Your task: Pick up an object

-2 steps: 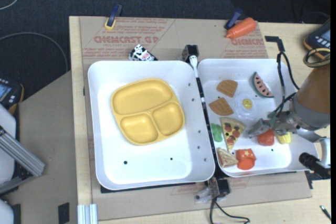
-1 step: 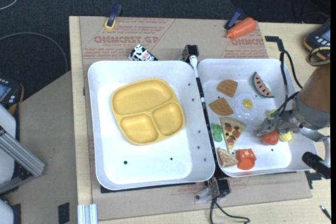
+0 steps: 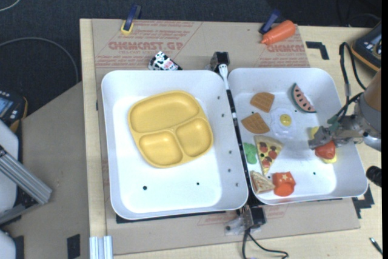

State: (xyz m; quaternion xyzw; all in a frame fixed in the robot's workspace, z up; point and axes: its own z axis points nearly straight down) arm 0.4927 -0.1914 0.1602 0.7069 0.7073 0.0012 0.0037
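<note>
A small red and yellow toy piece (image 3: 327, 152) lies in the right bin (image 3: 339, 182) near its right wall, just under the tool (image 3: 323, 139); whether the tool is spread or closed, or has the piece, cannot be told. Around it lie a watermelon slice (image 3: 302, 98), a fried egg (image 3: 284, 121), two brown cookies (image 3: 262, 101), a pizza slice (image 3: 267, 154), a green piece (image 3: 250, 153), a sandwich wedge (image 3: 260, 181) and a red tomato piece (image 3: 283, 184). The left bin (image 3: 121, 179) holds a yellow divided plate (image 3: 170, 128). An orange carrot (image 3: 279, 32) rests near the counter's (image 3: 182, 39) far edge.
</note>
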